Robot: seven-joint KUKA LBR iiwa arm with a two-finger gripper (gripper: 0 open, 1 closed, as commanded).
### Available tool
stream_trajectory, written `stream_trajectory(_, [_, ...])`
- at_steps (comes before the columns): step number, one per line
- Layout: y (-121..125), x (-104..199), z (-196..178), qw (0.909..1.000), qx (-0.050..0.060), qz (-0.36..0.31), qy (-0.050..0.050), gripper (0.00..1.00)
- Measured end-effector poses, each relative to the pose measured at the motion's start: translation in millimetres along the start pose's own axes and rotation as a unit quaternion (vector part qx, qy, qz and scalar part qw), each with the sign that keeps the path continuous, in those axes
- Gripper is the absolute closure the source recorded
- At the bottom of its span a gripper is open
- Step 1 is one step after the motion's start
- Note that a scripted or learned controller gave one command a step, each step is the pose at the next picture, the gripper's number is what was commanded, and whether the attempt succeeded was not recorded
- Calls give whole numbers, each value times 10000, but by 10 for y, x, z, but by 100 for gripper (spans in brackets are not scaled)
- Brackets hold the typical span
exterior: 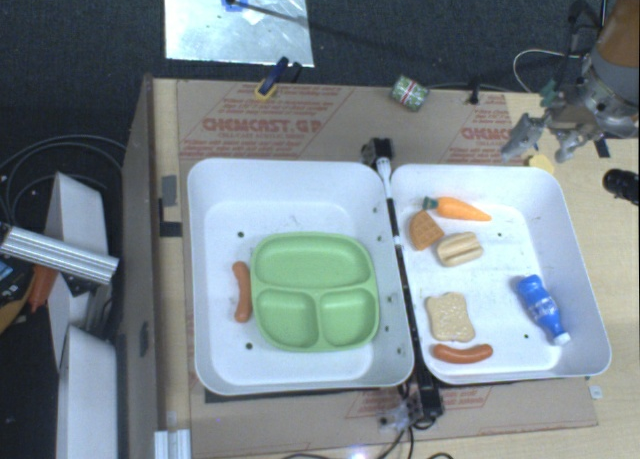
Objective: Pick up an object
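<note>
My gripper [545, 144] hangs above the far right corner of the right bin [574, 230], just outside its rim, fingers spread and open. A small pale yellow thing [541, 160] lies below and between them; I cannot tell whether it touches them. Inside that bin lie an orange carrot [460, 209], a brown wedge [425, 231], a tan bun [460, 248], a toast slice [450, 316], a red sausage [462, 353] and a blue bottle [541, 309]. The left bin [215, 207] holds a green divided tray [315, 290] and a second sausage [241, 291].
A small green can [409, 93] lies on the cardboard behind the bins. A black clamp [379, 153] sits where the bins meet at the back. Cables and metal parts [60, 253] crowd the left side. A silver sheet [238, 5] lies on the dark floor beyond.
</note>
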State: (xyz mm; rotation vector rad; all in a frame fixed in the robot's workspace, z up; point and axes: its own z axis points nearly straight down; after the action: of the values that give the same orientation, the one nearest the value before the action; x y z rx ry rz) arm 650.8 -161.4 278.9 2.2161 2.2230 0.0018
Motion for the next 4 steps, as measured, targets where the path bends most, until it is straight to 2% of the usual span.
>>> stream_trajectory(1, [65,-278,1794,10000,-55,15,-30,0])
stream_trajectory(2, [-668,-455,1946,10000,13,12,-1,0])
stream_trajectory(3, [-1027,-446,1943,10000,10,12,4,0])
stream_trajectory(4, [-1244,-366,1944,10000,12,10,6,0])
